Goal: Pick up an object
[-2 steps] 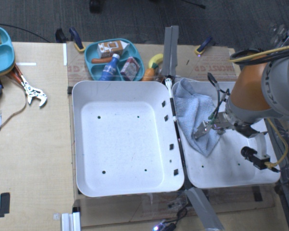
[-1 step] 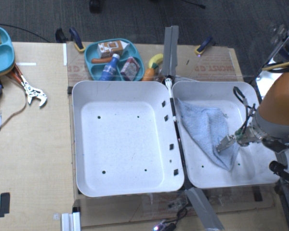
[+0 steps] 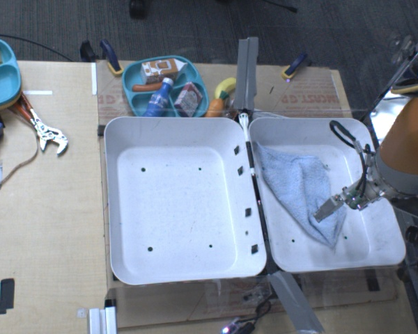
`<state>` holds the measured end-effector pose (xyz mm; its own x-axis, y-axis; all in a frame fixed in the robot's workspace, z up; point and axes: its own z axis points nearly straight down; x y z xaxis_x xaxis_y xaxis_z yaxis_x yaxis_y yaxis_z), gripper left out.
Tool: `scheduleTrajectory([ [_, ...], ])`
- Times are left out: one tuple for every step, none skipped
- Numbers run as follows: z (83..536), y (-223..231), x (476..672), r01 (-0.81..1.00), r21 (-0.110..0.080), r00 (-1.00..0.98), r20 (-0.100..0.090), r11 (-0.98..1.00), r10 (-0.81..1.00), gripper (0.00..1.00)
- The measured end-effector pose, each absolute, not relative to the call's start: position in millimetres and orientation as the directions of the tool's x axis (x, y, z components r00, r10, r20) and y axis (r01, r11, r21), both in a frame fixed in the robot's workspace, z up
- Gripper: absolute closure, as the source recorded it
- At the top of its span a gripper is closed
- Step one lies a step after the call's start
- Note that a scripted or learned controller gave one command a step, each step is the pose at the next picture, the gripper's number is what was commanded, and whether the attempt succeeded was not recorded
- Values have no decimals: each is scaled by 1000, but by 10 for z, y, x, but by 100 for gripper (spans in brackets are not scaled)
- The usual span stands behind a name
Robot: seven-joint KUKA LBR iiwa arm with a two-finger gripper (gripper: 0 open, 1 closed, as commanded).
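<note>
A light blue cloth (image 3: 292, 179) lies crumpled in the right white bin (image 3: 380, 245), spread from its upper left toward its middle. My gripper (image 3: 325, 211) reaches in from the right and is low over the cloth's lower right edge, touching or nearly touching the fabric. The grey wrist and the orange band (image 3: 411, 141) sit above the bin's right rim. A black cable loops along the arm.
The left white bin (image 3: 174, 186) sits beside the right one, with a grey divider post (image 3: 247, 68) behind them. Behind the bins a teal tray (image 3: 165, 85) holds small items, next to a banana (image 3: 225, 89). A wrench (image 3: 49, 136) lies on the left table.
</note>
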<state>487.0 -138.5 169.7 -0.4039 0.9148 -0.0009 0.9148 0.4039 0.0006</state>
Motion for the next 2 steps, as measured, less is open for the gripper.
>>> scheduleTrajectory([
  [1856,-1532,5050,937,0,-350,-1,350,937,0],
  [1561,-1481,4878,872,-1,-489,0,489,872,0],
])
